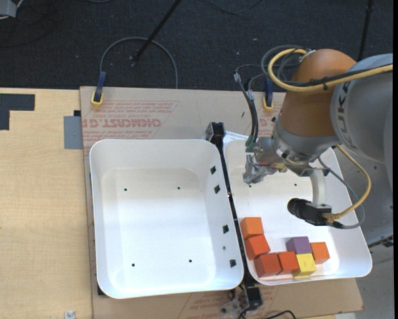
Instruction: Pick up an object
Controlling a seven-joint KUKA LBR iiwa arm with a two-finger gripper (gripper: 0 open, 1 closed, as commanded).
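Bench, right bin [358, 261] with blocks [282, 248]

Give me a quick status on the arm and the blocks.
Gripper over the right bin's far end, nothing seen in it. Blocks bunched at the near end, apart from it. No obstruction between them.

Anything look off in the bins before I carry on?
Nothing stands out. The blocks, orange ones, a purple one and a yellow one, sit clustered at the right bin's near end, none spilled outside.
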